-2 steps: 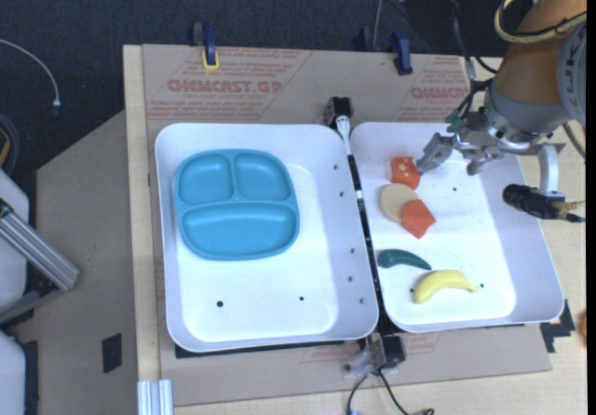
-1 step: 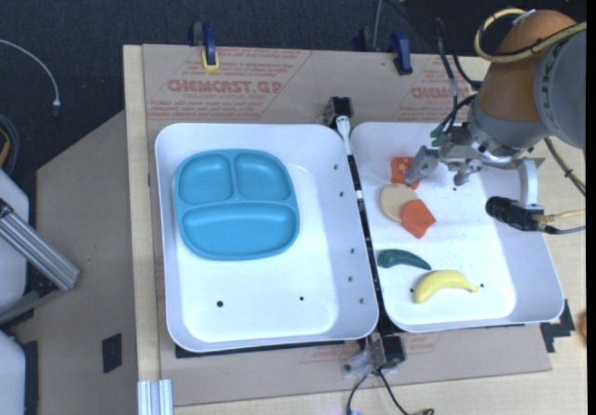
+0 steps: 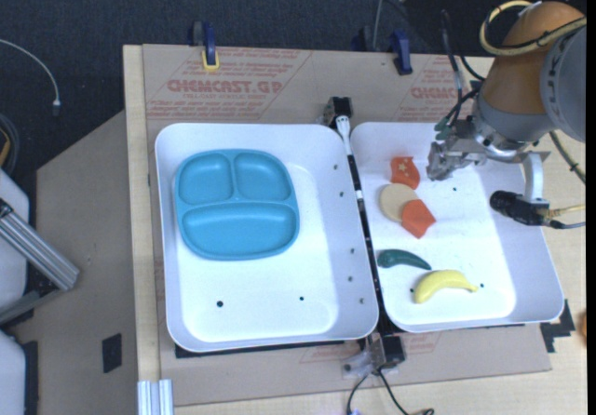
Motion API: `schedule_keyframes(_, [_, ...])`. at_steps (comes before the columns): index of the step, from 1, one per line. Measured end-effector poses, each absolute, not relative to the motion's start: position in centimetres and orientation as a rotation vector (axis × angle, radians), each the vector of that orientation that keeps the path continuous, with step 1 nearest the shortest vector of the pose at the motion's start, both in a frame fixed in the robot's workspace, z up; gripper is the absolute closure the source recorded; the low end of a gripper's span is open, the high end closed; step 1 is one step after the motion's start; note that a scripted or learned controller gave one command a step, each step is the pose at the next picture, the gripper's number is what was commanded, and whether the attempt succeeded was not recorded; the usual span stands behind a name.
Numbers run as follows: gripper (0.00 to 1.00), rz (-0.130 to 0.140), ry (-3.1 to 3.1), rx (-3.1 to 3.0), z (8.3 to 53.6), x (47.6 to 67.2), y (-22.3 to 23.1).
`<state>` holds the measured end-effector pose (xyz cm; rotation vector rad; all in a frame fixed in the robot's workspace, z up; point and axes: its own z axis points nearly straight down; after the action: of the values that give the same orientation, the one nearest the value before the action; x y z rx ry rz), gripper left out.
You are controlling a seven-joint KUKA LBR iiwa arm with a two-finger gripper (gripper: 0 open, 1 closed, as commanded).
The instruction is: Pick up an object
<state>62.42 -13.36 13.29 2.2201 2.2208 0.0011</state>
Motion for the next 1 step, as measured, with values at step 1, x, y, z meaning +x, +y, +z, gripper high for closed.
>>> schedule_keyframes(1, [1.0, 0.006, 2.216, 2.216, 19.03, 63.0, -14.3])
